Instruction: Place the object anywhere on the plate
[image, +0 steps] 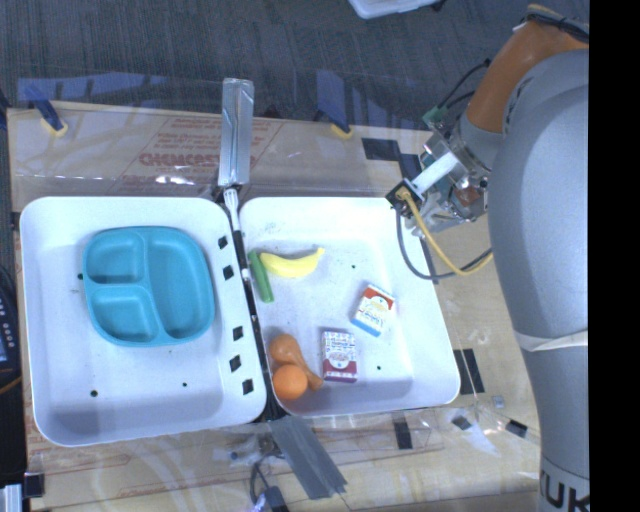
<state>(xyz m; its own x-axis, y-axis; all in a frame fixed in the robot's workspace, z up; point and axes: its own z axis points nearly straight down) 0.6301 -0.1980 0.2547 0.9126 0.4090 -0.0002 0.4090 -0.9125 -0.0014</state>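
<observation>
Blue plate (148, 285): three compartments, lying flat in the left bin (150, 395), nearer that bin's far side, with bare white floor around it.
White bins: side by side and touching along the middle divide; the right bin (410, 250) holds all the loose items.
Banana (291, 263): yellow, lying across the far-left part of the right bin, close to the divide.
Green stick (262, 277): a short green piece just beside the banana's left end, touching or nearly so, running alongside the divide.
Carton (373, 311): small, red and white, tilted, right of centre in the right bin, apart from the rest.
Red box (339, 356): small, with a printed face, near the front wall, just below and left of the carton.
Orange ball (290, 383): round, in the front-left corner of the right bin.
Orange lump (287, 350): paler, longer, lying against the ball on its far side; what it is I cannot make out.
Gripper (440, 190): above the far-right corner of the right bin, at its rim, well apart from every item and from the plate; whether it is wide or narrow I cannot tell from here, and nothing shows in its grasp.
Cable (440, 262): yellow, looping down from the gripper over the bin's right edge.
Arm (545, 200): grey, bulky, filling the right side, with the orange band (510, 70) at the top.
Bench (120, 150): pale wood under a clear printed sheet behind the bins.
</observation>
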